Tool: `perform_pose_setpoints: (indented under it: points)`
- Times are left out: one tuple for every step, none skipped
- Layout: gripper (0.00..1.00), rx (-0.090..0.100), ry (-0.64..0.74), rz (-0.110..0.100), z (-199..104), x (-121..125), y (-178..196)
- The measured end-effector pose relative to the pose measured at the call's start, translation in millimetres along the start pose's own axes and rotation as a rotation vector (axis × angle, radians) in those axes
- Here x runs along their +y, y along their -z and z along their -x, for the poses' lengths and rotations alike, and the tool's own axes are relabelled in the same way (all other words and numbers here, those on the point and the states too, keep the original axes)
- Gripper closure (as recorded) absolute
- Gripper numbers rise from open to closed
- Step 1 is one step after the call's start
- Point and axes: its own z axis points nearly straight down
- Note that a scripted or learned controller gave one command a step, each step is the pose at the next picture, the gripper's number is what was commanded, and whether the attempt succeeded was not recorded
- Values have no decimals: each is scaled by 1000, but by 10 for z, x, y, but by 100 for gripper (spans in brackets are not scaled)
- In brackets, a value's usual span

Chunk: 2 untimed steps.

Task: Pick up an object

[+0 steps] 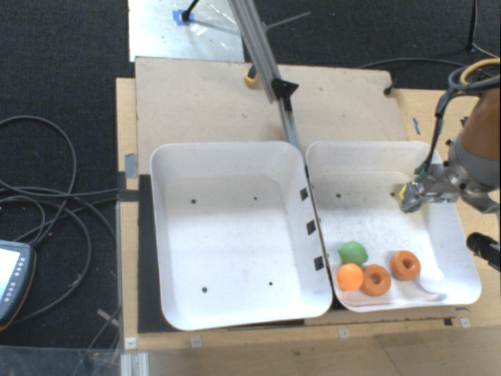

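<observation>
On the far left we see a pendant point(9, 276) and loose cables point(47, 186) lying on the dark floor, well clear of the bench. Next comes the left bin point(168, 233), then the right bin point(462, 284), the two touching along a shared wall where a slanted pole point(258, 37) comes down from the top.

The things worth picking all lie in the right bin's near end: a green piece point(353, 251), an orange ball point(350, 276) just below it and touching or nearly so, then two orange rings point(376, 280) point(405, 265) lying flat, the first beside the ball. We judge they have gathered there because the bin floor slopes toward that near edge.

Further right, the gripper point(412, 195) hangs above the bin's far half, well apart from the cluster and carrying nothing that we can see. It is too small and blurred for us to tell its state. We reckon the arm point(479, 151) must travel toward the near edge before descending.
</observation>
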Motion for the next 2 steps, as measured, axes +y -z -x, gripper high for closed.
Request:
perform_pose_setpoints:
  points:
    - [100, 2, 1, -6, 1, 13, 127]
    - [100, 5, 5, -8, -505, 41, 45]
